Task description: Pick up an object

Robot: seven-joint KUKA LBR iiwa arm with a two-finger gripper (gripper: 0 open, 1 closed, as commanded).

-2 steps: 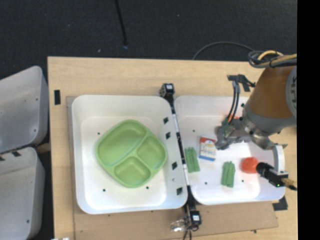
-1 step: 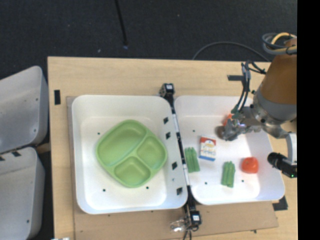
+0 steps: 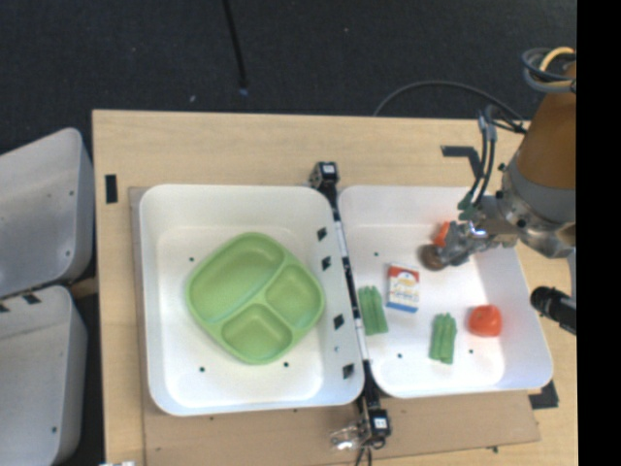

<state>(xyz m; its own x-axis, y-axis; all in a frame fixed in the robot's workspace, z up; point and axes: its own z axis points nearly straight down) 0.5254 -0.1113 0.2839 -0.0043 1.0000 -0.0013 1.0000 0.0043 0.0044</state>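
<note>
The right bin (image 3: 388, 212) holds several small items. A white carton with a red and blue label (image 3: 404, 288) lies near the bin's middle. A green ribbed piece (image 3: 372, 311) lies by the divider, and a second green piece (image 3: 443, 338) sits toward the front. A red round object (image 3: 485, 320) rests at the front right. My gripper (image 3: 434, 255) hangs low over the bin's upper middle, just above and right of the carton. A small orange-red thing (image 3: 442, 231) shows right beside the gripper; I cannot tell whether it is held.
The left bin (image 3: 165, 367) holds a green divided plate (image 3: 254, 297). The arm (image 3: 543, 163) comes in over the right bin's far right corner. A black clamp (image 3: 324, 174) sits at the back of the divider, and cables run over the bench behind.
</note>
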